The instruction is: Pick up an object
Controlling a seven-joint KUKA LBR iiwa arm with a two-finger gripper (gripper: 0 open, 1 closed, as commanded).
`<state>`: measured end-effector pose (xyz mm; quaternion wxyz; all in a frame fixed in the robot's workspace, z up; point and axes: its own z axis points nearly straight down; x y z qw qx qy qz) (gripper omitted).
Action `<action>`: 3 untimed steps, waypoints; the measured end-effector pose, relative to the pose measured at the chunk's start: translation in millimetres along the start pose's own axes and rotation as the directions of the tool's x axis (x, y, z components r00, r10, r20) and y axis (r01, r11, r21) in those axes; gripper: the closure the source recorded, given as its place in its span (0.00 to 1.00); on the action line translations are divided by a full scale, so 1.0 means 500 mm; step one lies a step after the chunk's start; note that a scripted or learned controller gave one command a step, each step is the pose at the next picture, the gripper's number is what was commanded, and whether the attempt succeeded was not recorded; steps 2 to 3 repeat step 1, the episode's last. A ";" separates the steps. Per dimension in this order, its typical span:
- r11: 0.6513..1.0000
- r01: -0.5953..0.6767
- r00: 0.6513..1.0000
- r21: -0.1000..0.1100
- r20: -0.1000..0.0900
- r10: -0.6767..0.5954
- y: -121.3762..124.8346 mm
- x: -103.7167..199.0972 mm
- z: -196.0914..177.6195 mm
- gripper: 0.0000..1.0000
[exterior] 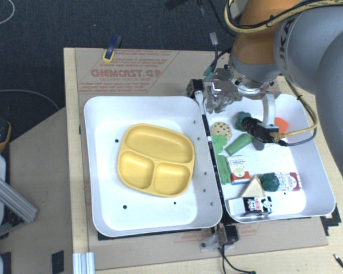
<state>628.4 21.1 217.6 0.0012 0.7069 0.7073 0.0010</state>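
stage: i'm judging the pick as not yet done | tool (219, 97) hovering at 12 o'clock of cookie (220, 129) | grip state: cannot tell

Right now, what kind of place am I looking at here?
Probably a robotics lab bench set up for grasping trials. A grey arm with an orange band reaches over two white bins, one holding a yellow divided plate, the other small toy food items, with loose cables around.

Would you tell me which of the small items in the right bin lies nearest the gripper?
The round speckled cookie, just below the gripper at the bin's left edge. The juice carton and cow-patterned box lie lower in the view.
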 end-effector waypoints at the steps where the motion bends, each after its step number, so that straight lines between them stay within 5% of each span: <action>1: 1.000 0.000 1.000 -0.002 0.000 0.000 0.000 0.003 -0.028 1.00; 3: 1.000 0.000 1.000 -0.002 0.000 0.000 0.000 0.003 -0.028 1.00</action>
